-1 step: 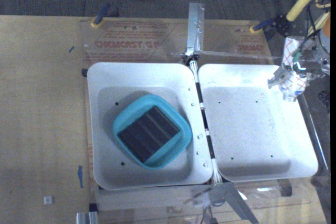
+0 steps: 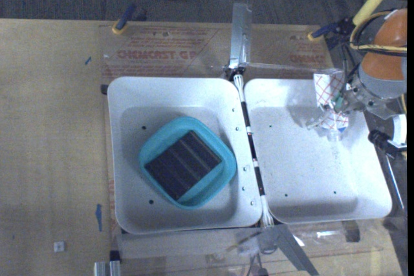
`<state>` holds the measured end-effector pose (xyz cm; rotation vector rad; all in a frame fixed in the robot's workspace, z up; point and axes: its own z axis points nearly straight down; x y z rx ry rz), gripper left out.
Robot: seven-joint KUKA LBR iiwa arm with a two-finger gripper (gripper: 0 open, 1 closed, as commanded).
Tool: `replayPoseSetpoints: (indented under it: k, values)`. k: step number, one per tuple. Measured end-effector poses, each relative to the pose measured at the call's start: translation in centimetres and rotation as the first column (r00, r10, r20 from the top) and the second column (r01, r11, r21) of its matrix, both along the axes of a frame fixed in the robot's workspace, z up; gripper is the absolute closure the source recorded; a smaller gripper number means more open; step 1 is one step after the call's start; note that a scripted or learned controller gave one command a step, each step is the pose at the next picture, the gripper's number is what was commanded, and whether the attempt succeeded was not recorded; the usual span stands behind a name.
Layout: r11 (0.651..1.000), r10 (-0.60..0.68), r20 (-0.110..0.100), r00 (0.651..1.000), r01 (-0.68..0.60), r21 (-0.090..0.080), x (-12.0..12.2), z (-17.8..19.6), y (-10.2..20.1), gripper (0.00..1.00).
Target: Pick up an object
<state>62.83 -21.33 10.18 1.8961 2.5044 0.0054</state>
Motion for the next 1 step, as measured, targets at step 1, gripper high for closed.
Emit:
replayPoseSetpoints:
  k: [1]
  values:
    - [1.000,0.001,0.003,1.000,-0.001,-0.002,0.09,1.02,-0.01,1.00]
